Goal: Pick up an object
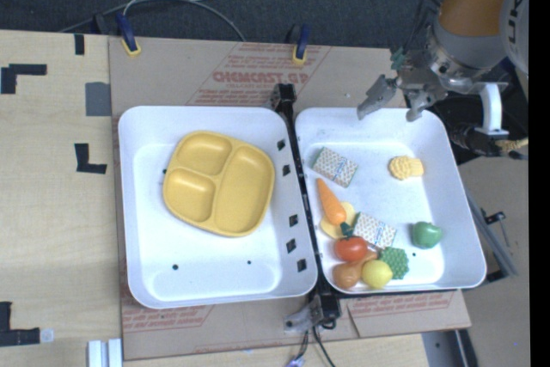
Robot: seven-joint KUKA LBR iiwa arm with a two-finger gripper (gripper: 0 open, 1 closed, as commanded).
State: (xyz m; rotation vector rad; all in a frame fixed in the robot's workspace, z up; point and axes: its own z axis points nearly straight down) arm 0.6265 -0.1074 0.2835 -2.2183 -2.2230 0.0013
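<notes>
Gripper point(394, 101) at 1 o'clock of the frame, fingers spread apart, nothing between them; it hangs over the far rim of the right bin point(454, 176), arm coming in from 2 o'clock. Right bin holds the pickable items: corn cob point(406, 168) at 2 o'clock of the bin, well apart from the rest; patterned packet point(335, 167) at 10 o'clock; carrot point(332, 199) just below it, angled toward 5 o'clock; second patterned packet point(375, 229) near centre-bottom; green pepper point(425, 234) at 4 o'clock, on its own; tomato point(351, 249), lemon point(376, 273), broccoli point(395, 260) and a brownish piece point(346, 275) bunched at 7 o'clock, touching one another. No item touches the gripper; corn cob and upper packet are the closest. Left bin point(142, 211) has a yellow divided plate point(219, 182), three compartments, sitting toward 12 o'clock. Both bins rest on cardboard point(249, 73) on the counter point(43, 185); two clamps point(129, 39) at the cardboard's far edge.
</notes>
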